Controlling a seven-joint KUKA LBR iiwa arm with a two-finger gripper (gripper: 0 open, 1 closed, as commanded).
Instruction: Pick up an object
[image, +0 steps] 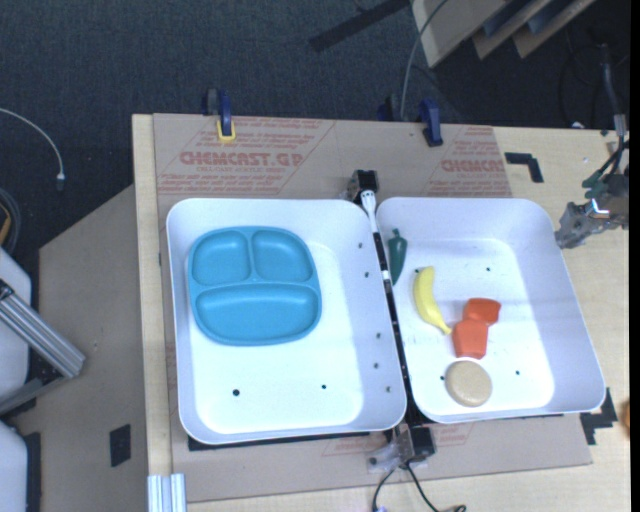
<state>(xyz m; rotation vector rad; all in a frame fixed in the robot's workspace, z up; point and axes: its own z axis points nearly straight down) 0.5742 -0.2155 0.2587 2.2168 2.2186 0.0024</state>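
tool (585, 215) blurred at right edge, banana (431, 299) clear

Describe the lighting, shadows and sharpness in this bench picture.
Camera view: even, soft light; the two white bins look bright with slight glare on their rims; the banana and the round tan piece cast only faint shadows; the blue plate is fairly sharp; the gripper at the right edge looks slightly soft.
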